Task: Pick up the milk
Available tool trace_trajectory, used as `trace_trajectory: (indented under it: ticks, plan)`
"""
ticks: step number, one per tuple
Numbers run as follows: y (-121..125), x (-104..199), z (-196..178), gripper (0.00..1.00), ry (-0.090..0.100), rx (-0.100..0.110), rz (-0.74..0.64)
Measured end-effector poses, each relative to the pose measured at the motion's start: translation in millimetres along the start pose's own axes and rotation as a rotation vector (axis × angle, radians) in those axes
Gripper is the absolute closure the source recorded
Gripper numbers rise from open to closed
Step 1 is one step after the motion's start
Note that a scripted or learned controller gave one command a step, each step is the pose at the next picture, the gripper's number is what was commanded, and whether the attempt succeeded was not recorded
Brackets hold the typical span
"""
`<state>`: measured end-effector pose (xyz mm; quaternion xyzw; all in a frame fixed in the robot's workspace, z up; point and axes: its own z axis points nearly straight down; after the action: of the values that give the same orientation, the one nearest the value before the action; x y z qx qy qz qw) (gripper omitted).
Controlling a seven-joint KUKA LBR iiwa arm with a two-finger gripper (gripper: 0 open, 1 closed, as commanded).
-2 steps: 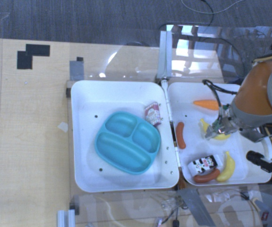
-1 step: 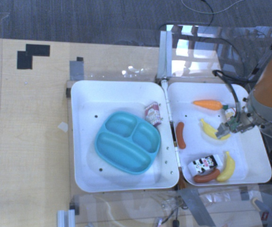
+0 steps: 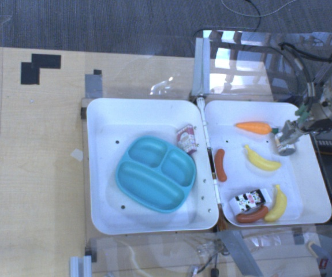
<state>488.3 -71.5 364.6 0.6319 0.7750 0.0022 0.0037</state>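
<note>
On the left stood the left bin (image 3: pixel 102 154), and in it a blue divided plate (image 3: pixel 156 173) lay flat, taking up most of the floor. Just beside the plate's upper right corner, close against the wall shared with the other bin, a small dark red packet (image 3: pixel 186 139) rested at a tilt. Across that wall was the right bin (image 3: pixel 319 203). Near its left wall a red sausage (image 3: pixel 220 165) lay lengthwise. Above and to the right of it an orange carrot (image 3: pixel 253 128) lay across the bin's upper part, and below the carrot a yellow banana (image 3: pixel 262 158) lay slanted near the middle. Toward the bin's lower edge sat the milk (image 3: pixel 250 199), a small carton with black and white cow patches, lying on its side. A second sausage (image 3: pixel 252 214) touched its lower edge, and a second banana (image 3: pixel 278 204) curved just beside its right end. The milk was well apart from the gripper (image 3: pixel 285 143), which hung over the upper right part of the bin, its tip just to the right of the carrot's end and above the first banana's right end. Nothing showed between its parts, and whether they were apart or together could not be told. The grey arm (image 3: pixel 327 105) reached in from the right.
</note>
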Motion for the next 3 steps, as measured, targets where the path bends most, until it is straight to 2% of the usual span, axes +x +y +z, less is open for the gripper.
trace_trajectory:
  ticks: [1, 2, 3]
  plan:
    - [8.2, 22.6, -71.2, 1.00, 0.000, 0.002, 0.443]
    - [52.2, 24.7, -53.7, 1.00, -0.002, 0.005, 1.214]
    - [3.1, 23.7, 55.0, 1.00, -0.002, 0.010, 1.191]
